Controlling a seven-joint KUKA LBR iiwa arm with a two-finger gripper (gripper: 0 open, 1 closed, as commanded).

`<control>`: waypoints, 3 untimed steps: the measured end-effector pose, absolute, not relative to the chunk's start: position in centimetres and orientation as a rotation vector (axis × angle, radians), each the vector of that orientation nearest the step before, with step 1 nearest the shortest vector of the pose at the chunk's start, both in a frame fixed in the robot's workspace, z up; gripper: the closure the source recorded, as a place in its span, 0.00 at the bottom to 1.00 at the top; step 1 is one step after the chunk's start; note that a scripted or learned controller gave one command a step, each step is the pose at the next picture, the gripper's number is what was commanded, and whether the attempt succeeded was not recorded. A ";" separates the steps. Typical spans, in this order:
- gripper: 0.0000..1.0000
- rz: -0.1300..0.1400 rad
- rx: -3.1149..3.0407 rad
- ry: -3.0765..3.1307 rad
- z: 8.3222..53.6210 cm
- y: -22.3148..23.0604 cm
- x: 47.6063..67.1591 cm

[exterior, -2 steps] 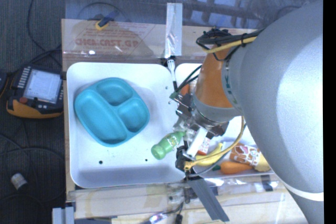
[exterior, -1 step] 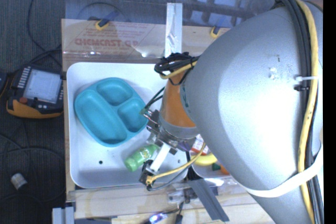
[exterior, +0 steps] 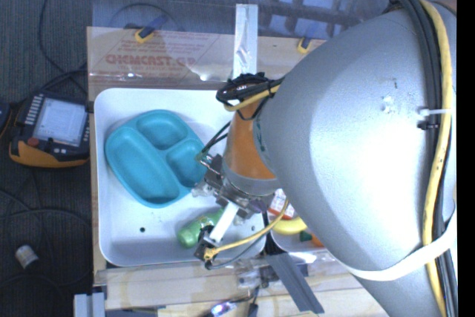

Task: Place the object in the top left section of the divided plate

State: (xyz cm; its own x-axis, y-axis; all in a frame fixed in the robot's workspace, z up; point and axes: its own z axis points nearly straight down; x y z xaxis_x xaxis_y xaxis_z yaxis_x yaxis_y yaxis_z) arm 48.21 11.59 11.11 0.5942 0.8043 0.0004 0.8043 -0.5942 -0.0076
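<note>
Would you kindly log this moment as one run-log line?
gripper: low in left bin, at green object | grasp: unclear | divided plate: blue, sections bare | placement: not done

One blue divided plate, one green object, one white bin.

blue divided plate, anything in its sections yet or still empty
Empty: all three sections of the blue divided plate show bare blue. The green object lies on the white bin floor beside it.

Arm: broad grey rounded shell.
Orange band is seen above the wrist; yellow and black cables are routed along the housing.
</note>
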 end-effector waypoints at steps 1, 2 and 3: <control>1.00 0.018 -2.800 -1.413 11.8 11.4 48.0; 1.00 0.030 -2.798 -1.413 12.5 11.4 47.9; 1.00 0.013 -2.803 -1.417 13.7 13.0 48.1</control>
